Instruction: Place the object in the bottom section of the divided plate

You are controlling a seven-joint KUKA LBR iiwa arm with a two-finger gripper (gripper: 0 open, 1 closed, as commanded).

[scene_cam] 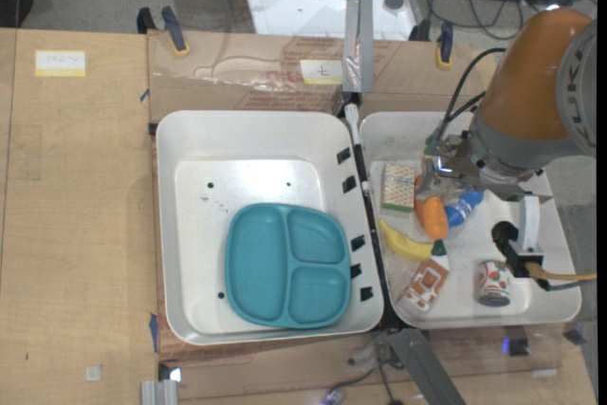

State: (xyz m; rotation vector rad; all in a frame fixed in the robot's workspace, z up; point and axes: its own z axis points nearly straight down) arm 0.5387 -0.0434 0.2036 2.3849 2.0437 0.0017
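Over the right bin (560, 294), the gripper (438, 174) hangs at the end of the grey and orange arm (531, 100), directly above a cluster of items. Whether it is open or closed cannot be told from this angle, and nothing is visibly held. An orange carrot (433, 217) lies just below it at 6 o'clock, touching a blue item (464, 207) at its 3 o'clock. A banana (406, 243) lies at 7 o'clock of the carrot, a cracker box (399, 187) at 10 o'clock. At 9 o'clock, well apart, the teal divided plate (287, 265) sits in the left bin (180, 204).
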